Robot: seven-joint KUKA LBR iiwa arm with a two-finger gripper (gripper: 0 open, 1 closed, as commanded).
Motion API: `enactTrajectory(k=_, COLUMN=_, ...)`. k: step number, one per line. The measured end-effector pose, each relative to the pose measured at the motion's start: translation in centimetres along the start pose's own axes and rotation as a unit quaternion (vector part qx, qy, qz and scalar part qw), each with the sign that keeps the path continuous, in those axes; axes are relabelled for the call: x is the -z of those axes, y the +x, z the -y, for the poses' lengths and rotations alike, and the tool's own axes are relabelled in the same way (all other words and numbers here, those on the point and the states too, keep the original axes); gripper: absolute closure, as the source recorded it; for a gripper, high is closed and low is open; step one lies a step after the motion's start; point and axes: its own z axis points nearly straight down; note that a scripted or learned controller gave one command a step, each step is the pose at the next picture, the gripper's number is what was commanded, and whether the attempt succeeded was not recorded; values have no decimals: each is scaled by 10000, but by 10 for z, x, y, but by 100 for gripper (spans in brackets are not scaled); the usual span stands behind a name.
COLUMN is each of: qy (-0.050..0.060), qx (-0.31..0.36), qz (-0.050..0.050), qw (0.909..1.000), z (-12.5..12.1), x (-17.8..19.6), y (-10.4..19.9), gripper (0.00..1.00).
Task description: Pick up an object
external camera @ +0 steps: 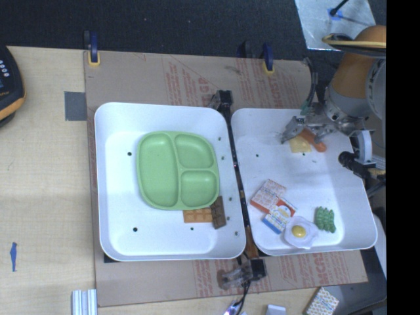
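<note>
My gripper (306,135) hangs low over the back of the right bin (348,195), fingers spread open. Just below its fingertips lie a small yellow block (300,146) and a small orange piece (319,147); nothing sits between the fingers. Toward the front of the same bin are a red-and-white packet (268,194), a blue-and-white packet (278,218), a toy fried egg (300,231) and a green broccoli piece (325,219). In the left bin (115,195) a green divided plate (177,169) lies flat, with an orange waffle piece (198,216) and a brown block (218,212) at its front edge.
The grey arm with its orange band (357,71) enters from the upper right, above the right bin's back corner. A dark clamp (224,100) stands between the bins at the back, and another fixture (239,274) at the front. A black device (10,84) rests at the far left.
</note>
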Motion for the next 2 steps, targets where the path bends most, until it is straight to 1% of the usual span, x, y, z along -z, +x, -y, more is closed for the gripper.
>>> enactTrajectory(k=1, qy=0, qx=13, qz=6, qw=10000, z=0, x=11, y=-1, gripper=100)
enactTrajectory(k=2, qy=4, qx=19, qz=8, qw=10000, z=0, x=11, y=-1, gripper=0)
